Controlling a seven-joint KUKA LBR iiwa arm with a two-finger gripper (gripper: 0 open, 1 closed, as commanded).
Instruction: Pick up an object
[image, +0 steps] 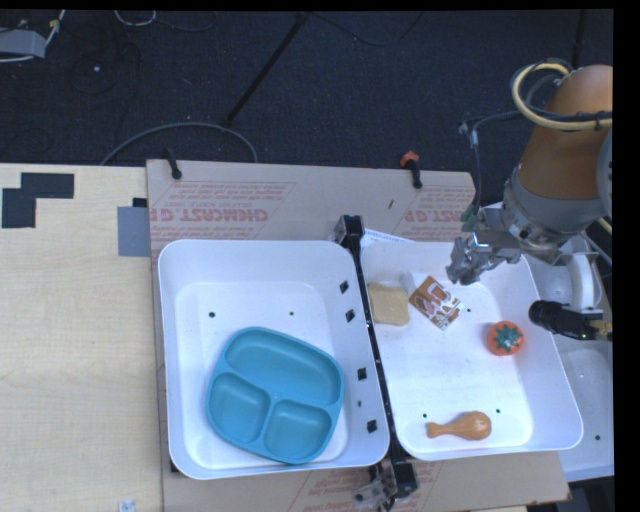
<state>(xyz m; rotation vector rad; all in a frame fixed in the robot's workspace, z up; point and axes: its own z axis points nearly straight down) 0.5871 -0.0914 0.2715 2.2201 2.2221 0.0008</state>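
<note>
**Mia:** What is in the right bin (560, 420)?

**Sam:** Near the front edge lies a toy chicken leg (462, 427). Further back, by the right wall, sits a small orange ball (505, 338). Toward the back there is a brown and white packet (436, 301), and beside it, against the wall in the middle, a tan slice of bread (388, 303). The left bin (190, 270) has a blue plate (275, 394).

**Mia:** Where is the gripper (468, 262)?

**Sam:** It hangs over the back of the right bin, just beside the packet. It holds nothing. I cannot tell if the jaws are apart or together.

**Mia:** So what should it grab?

**Sam:** I think the packet, since it is closest. It should slide over the middle of the packet, go straight down, and squeeze across the narrow side. The packet is tilted, so the jaws should turn to match. It should stay off the bread.
</note>
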